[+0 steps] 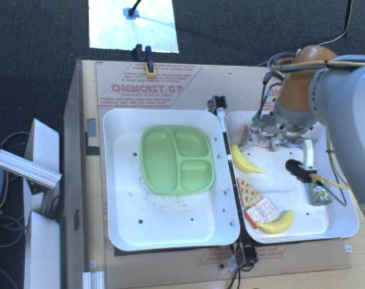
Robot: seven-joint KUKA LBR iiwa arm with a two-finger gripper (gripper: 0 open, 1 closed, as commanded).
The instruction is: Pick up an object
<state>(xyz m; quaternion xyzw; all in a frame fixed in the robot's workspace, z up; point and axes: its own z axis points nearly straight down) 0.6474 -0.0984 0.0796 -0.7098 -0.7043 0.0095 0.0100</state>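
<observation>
Carpet (38, 29), dark, surrounds the cardboard-topped bench (164, 80) bearing two bins (128, 221).

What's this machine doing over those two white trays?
A robot arm reaches into the right bin, trying to pick something up. Its gripper sits at the bin's far end, just beyond a banana; whether it grips anything is unclear. A second banana lies near the front. The left bin holds a green divided plate.

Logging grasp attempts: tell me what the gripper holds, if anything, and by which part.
Cannot be told. The gripper sits low in the right bin, close by a banana, its tip too blurred to read.
</observation>
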